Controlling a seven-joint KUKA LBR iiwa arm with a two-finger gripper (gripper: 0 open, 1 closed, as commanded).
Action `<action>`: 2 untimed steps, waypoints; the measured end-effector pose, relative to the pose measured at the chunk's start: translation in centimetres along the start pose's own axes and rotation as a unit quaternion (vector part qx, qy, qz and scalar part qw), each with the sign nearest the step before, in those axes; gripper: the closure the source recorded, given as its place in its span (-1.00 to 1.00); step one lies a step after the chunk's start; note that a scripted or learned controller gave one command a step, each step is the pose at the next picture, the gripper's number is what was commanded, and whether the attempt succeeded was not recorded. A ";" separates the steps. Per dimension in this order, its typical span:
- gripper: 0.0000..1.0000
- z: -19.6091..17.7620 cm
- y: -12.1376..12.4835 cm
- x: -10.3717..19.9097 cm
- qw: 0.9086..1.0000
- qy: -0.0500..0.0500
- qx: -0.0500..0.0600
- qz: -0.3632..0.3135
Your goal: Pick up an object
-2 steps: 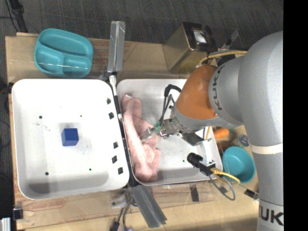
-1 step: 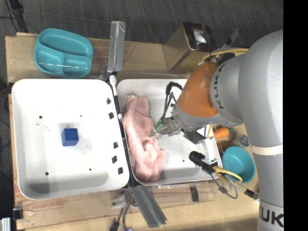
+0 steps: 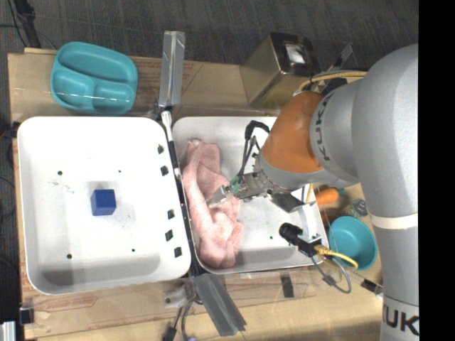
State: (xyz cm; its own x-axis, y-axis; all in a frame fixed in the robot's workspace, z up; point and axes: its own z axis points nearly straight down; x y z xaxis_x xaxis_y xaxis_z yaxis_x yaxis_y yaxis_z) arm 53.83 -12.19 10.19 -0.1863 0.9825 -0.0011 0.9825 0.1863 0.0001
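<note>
A crumpled pink cloth [image 3: 207, 203] lies along the left side of the right bin [image 3: 213, 128]. A small blue cube [image 3: 104, 202] rests in the left bin [image 3: 85, 128], left of its middle. My gripper [image 3: 226, 194] hangs low in the right bin at the cloth's right edge, its fingers pointing left and touching the fabric. The fingers look slightly apart, and I see nothing held between them. The grey arm with its orange band [image 3: 298, 142] covers the right part of that bin.
A teal divided tray [image 3: 94, 77] sits on the bench behind the left bin. A small teal bowl [image 3: 353, 241] and an orange item [image 3: 328, 195] lie right of the right bin. A brown box [image 3: 279, 66] stands behind it. Black cable [image 3: 302, 241] crosses the bin's front right corner.
</note>
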 end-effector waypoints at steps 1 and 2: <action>1.00 -1.0 0.1 0.0 1.000 -0.001 -0.001 -0.003; -1.00 -1.0 0.1 0.0 1.000 -0.001 -0.001 -0.003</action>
State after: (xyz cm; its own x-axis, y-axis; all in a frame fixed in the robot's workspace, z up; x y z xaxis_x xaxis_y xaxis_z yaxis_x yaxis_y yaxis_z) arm 53.95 -12.16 11.21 -0.1923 0.9813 -0.0033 0.9813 0.1923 0.0021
